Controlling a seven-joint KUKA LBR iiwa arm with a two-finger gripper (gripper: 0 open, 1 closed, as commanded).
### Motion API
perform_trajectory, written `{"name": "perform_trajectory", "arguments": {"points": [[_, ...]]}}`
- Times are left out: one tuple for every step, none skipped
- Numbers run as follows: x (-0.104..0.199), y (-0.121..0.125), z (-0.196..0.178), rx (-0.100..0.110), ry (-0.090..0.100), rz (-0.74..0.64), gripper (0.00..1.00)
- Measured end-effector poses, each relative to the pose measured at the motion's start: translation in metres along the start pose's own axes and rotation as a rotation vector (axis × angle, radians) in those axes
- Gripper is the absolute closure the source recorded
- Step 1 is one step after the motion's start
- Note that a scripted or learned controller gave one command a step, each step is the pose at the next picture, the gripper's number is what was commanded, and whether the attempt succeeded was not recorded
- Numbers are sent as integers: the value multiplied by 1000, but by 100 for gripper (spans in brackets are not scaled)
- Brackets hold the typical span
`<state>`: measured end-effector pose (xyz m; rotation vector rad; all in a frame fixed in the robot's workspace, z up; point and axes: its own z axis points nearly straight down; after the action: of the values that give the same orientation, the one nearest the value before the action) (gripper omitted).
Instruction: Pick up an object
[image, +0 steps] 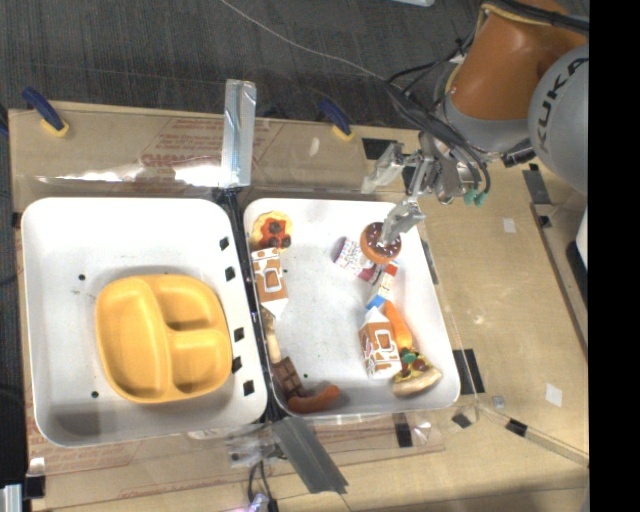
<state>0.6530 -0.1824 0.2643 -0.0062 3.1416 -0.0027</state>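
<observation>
My gripper (398, 220) hangs over the upper right corner of the right bin (320, 300), reaching in from the arm at the top right. Its tip is right above a brown doughnut (374, 240), and I cannot make out whether they touch. A small purple and white packet (349, 254) lies just left of the doughnut. Below them are a milk carton (377, 343), an orange carrot (399, 320) and a pizza slice (417, 376).
Along the right bin's left wall lie a small pizza (270, 230), another carton (268, 276), a pale stick (272, 343), a chocolate bar (286, 374) and a sausage (314, 398). The left bin (50, 240) holds a yellow divided plate (163, 336).
</observation>
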Motion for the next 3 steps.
{"name": "perform_trajectory", "arguments": {"points": [[46, -23, 162, -3, 2, -158, 0], [108, -8, 166, 0, -9, -69, 0], [133, -23, 166, -1, -15, -99, 0]]}}
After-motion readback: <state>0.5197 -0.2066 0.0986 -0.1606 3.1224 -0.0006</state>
